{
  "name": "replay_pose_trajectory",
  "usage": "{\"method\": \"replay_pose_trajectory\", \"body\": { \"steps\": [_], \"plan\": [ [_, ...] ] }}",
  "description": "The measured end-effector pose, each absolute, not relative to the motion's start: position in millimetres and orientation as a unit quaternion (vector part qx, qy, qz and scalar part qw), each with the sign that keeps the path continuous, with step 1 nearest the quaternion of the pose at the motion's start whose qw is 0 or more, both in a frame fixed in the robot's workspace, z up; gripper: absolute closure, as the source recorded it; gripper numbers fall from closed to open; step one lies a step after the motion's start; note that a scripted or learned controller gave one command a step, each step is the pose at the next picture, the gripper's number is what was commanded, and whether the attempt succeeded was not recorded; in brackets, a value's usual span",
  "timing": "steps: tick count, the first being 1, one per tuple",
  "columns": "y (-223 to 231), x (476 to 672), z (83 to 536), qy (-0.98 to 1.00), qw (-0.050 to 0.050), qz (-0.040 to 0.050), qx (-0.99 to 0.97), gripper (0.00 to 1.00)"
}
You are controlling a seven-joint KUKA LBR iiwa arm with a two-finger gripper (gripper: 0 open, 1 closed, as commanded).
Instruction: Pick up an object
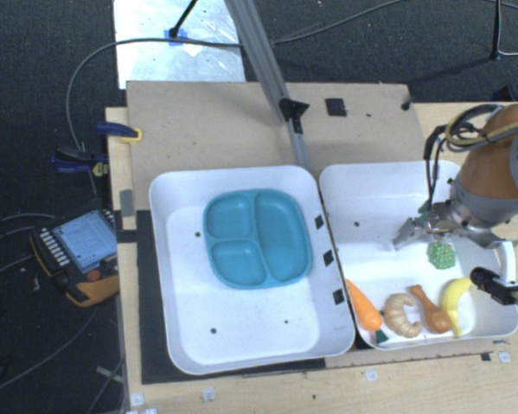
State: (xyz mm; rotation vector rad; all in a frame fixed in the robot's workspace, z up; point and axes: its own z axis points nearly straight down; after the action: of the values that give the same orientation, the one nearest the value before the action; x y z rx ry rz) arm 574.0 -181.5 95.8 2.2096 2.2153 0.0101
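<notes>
Surface carries two white bins side by side. In the left bin (183, 335) we see a blue divided plate (258, 237). Right bin (362, 196) has a carrot (363, 304), croissant (402, 315), drumstick (430, 310) & banana (455, 300) along its near edge. Our hand (440, 233) sits just above a green object (442, 254); we can't tell if it's apart or clamped.

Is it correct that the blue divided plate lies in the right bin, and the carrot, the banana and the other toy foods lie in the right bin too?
Not quite. The camera view shows the blue divided plate in the left bin, not the right one. The rest holds: the carrot, the banana and the other toy foods lie in the right bin.
</notes>
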Motion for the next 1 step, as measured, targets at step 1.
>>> {"method": "replay_pose_trajectory", "body": {
  "steps": [1],
  "plan": [
    [-184.2,581.6,95.0,0.709,0.012,0.0049,0.705,0.0]
  ]
}}
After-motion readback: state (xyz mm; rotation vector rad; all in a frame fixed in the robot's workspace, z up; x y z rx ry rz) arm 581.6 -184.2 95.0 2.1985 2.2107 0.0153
